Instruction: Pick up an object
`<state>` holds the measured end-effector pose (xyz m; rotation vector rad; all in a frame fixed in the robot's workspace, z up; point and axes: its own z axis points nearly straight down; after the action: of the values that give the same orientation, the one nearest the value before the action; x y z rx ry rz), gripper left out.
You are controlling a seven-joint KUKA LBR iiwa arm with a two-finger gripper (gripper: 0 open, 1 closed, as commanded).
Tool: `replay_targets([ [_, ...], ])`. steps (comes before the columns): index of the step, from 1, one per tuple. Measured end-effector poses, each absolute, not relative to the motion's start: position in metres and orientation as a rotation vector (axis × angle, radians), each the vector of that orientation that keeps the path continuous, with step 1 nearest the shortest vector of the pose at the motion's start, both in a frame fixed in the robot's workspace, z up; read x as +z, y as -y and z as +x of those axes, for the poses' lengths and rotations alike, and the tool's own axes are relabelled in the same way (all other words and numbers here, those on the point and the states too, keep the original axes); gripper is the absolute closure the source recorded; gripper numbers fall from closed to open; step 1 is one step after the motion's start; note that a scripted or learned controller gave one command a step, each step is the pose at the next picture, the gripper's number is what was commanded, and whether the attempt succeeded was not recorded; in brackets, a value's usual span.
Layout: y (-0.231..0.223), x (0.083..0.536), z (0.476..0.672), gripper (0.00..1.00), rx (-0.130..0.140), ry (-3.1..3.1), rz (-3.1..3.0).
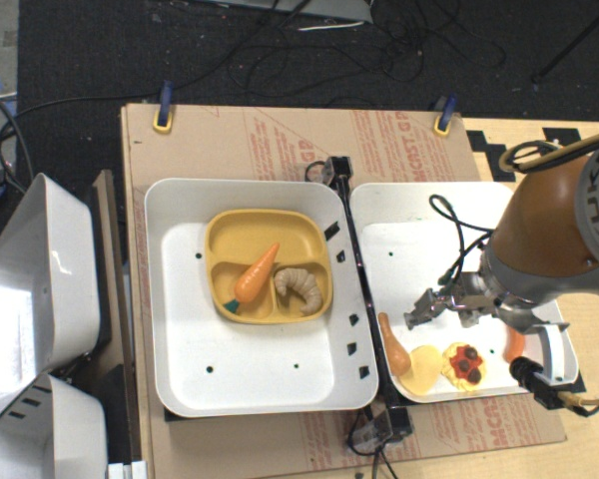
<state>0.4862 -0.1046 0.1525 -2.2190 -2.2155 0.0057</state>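
- Your nearest candidates lie in the right bin point(419, 208), along its near edge: a tan drumstick-shaped piece point(392, 345), a pale yellow flat piece point(426, 367) and a yellow slice with red and dark spots point(466, 364).
- The drumstick-shaped piece lies just below and to the left of the gripper point(426, 309), apart from it; nothing sits between the fingers.
- Its long axis runs from upper left to lower right, thin end toward the divider between the bins, thick end touching the pale yellow flat piece.
- The spotted slice lies below and to the right of the fingertips, beside the pale piece.
- An orange-red piece point(515, 344) shows further right of the fingers, partly hidden by the wrist; you cannot tell its shape.
- The fingers point leftward over the bin floor, but you cannot tell whether they are spread or closed.
- Well to the left of the fingers, in the left bin point(180, 367), a yellow divided plate point(265, 230) holds a carrot point(257, 273) pointing up and right, and a beige curled piece point(299, 287) in the neighbouring compartment.
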Motion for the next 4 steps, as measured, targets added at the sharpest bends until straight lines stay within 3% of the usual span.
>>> replay_targets([
  [1,0.105,0.1,0.487,0.0,0.001,2.217,-2.227],
  [2,0.104,0.112,0.486,1.0,0.0,2.216,-2.225],
  [4,0.103,0.197,0.485,1.0,-0.004,2.227,-2.221],
])
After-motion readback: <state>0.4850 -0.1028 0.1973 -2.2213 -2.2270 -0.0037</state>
